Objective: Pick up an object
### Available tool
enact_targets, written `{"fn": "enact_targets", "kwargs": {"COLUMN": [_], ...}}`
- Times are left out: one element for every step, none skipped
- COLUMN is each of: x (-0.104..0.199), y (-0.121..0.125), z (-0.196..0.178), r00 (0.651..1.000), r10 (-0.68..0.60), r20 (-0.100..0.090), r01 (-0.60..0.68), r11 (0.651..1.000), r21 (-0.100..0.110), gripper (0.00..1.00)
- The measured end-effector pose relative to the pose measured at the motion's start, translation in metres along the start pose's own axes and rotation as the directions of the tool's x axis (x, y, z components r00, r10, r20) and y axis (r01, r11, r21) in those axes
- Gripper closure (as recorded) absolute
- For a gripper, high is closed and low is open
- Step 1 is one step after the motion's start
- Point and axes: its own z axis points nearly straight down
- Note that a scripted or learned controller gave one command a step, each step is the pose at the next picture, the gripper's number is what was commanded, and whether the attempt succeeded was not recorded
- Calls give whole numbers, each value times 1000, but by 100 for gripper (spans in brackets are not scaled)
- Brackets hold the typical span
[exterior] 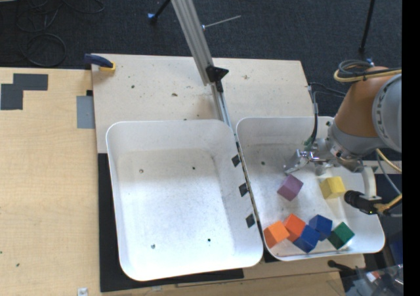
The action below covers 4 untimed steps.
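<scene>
Gripper [298,162]: hovering low in the right bin [262,134], just above the purple block [290,187]; its grip state is not showing clearly.
Purple block: lying on the bin floor, not lifted.
Other blocks: yellow block [332,187] sitting beside; orange, blue and green ones are clustering near the front wall.
Progress: pick is not yet made; grasping and lifting are remaining.

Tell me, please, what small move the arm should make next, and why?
Probably shift the hand slightly toward the purple block and lower it. The hand sits just above that block in the right bin, and the block lies apart from the others.
</scene>
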Motion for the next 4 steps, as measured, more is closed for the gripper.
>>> {"fn": "enact_targets", "kwargs": {"x": [-1, 8, 2, 7], "y": [0, 1, 6, 0], "z": [-10, -67, -129, -176], "r00": [1000, 1000, 1000, 1000], "r10": [2, -2, -1, -2], "r20": [-1, 1, 2, 1], "r01": [-2, 2, 1, 2], "r11": [1000, 1000, 1000, 1000], "r21": [1, -4, -5, -3], "gripper": [100, 100, 100, 100]}}
